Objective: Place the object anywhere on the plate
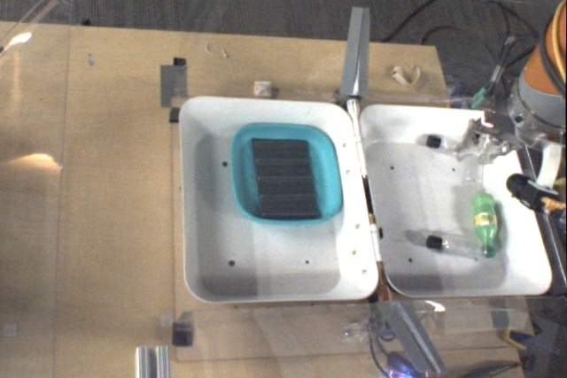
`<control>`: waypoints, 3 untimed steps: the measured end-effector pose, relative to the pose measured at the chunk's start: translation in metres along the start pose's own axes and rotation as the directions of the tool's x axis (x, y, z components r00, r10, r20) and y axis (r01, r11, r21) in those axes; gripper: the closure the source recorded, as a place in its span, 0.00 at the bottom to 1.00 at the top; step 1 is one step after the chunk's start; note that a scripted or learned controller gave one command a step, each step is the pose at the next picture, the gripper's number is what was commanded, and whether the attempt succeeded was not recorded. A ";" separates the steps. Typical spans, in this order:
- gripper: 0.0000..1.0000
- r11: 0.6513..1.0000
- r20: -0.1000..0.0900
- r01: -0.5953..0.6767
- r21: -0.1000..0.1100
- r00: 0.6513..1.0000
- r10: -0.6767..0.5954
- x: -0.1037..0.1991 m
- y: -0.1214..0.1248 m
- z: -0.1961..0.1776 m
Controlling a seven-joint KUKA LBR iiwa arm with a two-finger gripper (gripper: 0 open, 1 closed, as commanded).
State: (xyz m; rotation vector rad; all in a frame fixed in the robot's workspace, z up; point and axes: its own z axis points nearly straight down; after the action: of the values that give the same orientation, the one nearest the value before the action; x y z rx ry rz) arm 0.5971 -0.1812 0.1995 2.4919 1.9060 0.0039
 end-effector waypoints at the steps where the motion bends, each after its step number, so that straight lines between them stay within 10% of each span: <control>1: 0.00 1.000 0.000 0.000 0.000 1.000 0.000 0.000 0.000 0.000; 2: 0.00 0.990 0.000 -0.140 -0.002 0.990 0.140 0.005 -0.003 -0.183; 3: 0.00 0.976 0.000 -0.217 -0.002 0.976 0.217 -0.033 -0.056 -0.225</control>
State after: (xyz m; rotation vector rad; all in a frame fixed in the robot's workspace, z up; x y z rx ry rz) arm 0.5330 -0.1978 0.4240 2.6837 1.6223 0.0060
